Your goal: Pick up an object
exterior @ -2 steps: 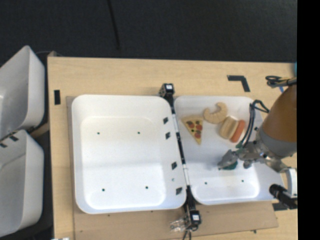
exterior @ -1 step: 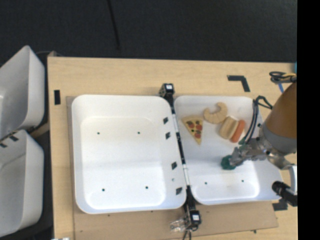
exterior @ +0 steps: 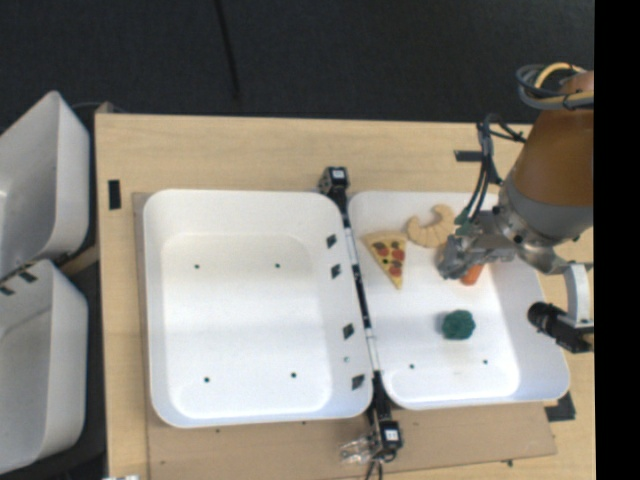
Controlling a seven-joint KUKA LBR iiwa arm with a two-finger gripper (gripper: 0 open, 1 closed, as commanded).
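The orange piece [exterior: 473,272] lies in the right bin [exterior: 500,383], toward its far right part, and shows as a small patch just right of my gripper [exterior: 458,258]. It appears to touch or sit partly under the gripper's body; I cannot tell which. The rest of it is hidden, so its shape is not established.

Left of the gripper lies a pizza slice [exterior: 388,258], apart from it. On the far side lies a tan curved piece [exterior: 430,228], just beside the gripper. A green ball [exterior: 458,325] sits nearer the camera, well clear. The left bin [exterior: 160,368] stands beside, across the shared divider.

My judgement is that the step in hand is closing on the orange piece. To do it well I should be centred over the piece, not beside it, and low enough that the fingers pass its sides before they close. The tan piece is close enough to be nudged; the approach should keep off it. The lift should be straight up.

Fingers: I cannot tell whether they are apart or together, as the gripper's body masks them from above. Nothing is visibly between them, so I record no hold.
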